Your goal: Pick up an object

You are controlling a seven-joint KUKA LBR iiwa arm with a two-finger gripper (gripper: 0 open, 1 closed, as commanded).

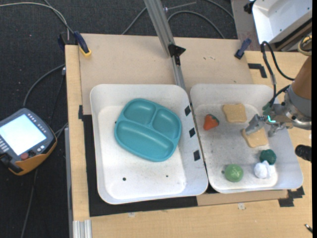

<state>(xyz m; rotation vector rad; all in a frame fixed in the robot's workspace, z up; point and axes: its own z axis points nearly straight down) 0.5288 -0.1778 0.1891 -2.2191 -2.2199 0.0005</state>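
The gripper [256, 127] is positioned low in the right bin [218, 182], directly over a tan bread piece [257, 139]. Whether it is wide or narrow cannot be told. No object is seen lifted; grasping and raising are judged outstanding.

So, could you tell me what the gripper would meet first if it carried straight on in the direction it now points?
Most likely the lower tan bread-like piece: the gripper points down and leftward into the right bin, and its tip sits right at that piece's upper edge. Whether they already touch is unclear from this slanted view.
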